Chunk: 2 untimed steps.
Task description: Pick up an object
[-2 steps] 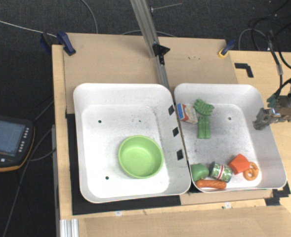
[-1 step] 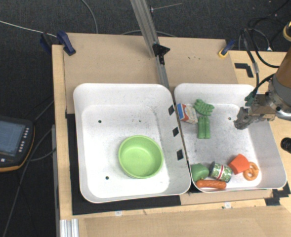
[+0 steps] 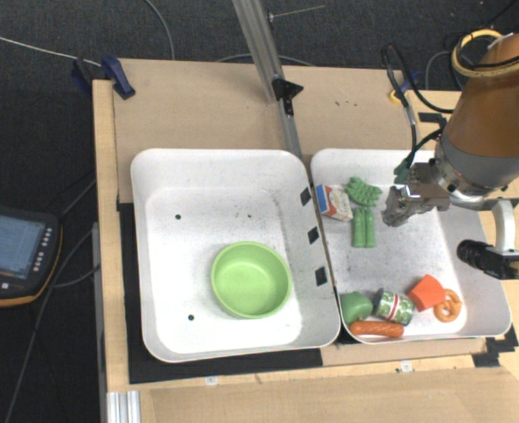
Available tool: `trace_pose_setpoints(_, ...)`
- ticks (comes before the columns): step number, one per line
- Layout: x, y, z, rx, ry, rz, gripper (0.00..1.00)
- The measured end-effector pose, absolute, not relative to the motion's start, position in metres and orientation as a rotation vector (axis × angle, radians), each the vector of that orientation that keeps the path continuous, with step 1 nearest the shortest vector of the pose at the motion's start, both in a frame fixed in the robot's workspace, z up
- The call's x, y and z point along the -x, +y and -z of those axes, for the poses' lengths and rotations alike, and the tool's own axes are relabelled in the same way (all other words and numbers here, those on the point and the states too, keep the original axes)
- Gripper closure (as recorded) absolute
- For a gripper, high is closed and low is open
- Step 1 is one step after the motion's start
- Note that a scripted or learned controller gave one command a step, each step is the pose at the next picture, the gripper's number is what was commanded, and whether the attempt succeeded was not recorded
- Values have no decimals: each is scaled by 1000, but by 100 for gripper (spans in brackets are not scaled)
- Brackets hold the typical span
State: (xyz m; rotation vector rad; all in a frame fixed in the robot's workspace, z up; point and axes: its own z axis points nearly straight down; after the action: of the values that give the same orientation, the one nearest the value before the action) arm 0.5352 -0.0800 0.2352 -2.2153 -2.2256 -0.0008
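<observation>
Over right bin [image 3: 470,324], gripper [image 3: 398,208], one green bowl [image 3: 251,278] left

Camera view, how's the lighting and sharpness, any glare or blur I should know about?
Camera view: even, soft light; the white bins look bright but keep their speckle, with no hard glare. Green bowl casts only a faint shadow. Small toys near the right bin's front are soft in detail; the gripper reads dark and slightly blurred.

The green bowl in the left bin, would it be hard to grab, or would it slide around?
The green bowl looks like thin plastic, so probably light and stiff. It sits upright and alone on the left bin's smooth white floor, so a push might make it slide rather than tip. Its round rim may be awkward for the tool to pinch.
</observation>
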Motion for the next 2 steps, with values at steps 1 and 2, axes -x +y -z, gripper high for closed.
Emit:
trace_pose_setpoints(1, -555, -26, -243, 2215, -2227, 3, 100)
trace_pose_setpoints(2, -562, 31, -246, 2215, -2227, 2, 100)
